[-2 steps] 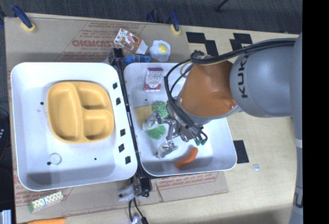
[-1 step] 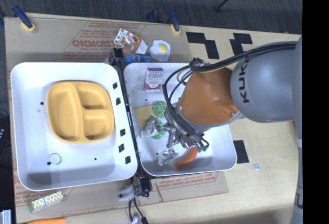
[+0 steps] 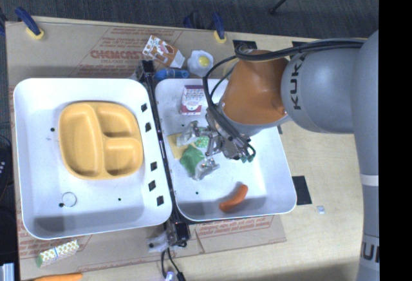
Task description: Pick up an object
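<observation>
My gripper reaches down into the middle of the right bin, its metal fingers spread around a green toy. The green toy lies between and just under the fingertips, resting on the bin floor. A pink-and-white carton lies at the back of the same bin. An orange sausage-shaped toy lies near the bin's front wall. A yellow piece shows by the bin's left wall. The orange wrist band hides part of the bin's back right.
The left bin holds a yellow divided tray. Behind the bins lie a small patterned box, a blue item and a white-and-yellow toy. A wrapped item lies at the bench's front left.
</observation>
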`<action>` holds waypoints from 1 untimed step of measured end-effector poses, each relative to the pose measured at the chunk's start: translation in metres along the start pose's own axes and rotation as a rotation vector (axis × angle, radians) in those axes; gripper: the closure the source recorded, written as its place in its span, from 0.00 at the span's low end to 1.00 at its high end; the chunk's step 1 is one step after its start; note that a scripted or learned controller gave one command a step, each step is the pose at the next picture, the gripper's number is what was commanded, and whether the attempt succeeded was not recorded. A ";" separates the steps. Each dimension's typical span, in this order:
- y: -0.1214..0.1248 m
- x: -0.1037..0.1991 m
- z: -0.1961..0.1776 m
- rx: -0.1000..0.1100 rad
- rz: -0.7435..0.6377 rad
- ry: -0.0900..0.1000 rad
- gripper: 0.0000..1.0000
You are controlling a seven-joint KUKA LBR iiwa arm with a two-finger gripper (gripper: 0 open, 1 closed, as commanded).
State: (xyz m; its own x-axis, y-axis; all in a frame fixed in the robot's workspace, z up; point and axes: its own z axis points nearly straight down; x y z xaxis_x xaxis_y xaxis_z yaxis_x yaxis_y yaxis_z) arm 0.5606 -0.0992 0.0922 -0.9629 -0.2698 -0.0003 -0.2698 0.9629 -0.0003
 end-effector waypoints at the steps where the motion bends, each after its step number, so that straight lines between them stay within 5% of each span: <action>1: -0.003 -0.038 -0.001 0.000 -0.017 -0.001 0.00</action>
State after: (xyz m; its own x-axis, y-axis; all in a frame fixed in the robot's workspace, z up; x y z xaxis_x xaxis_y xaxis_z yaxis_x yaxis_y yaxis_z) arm 0.5976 -0.0918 0.0934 -0.9581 -0.2866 -0.0010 -0.2866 0.9581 -0.0006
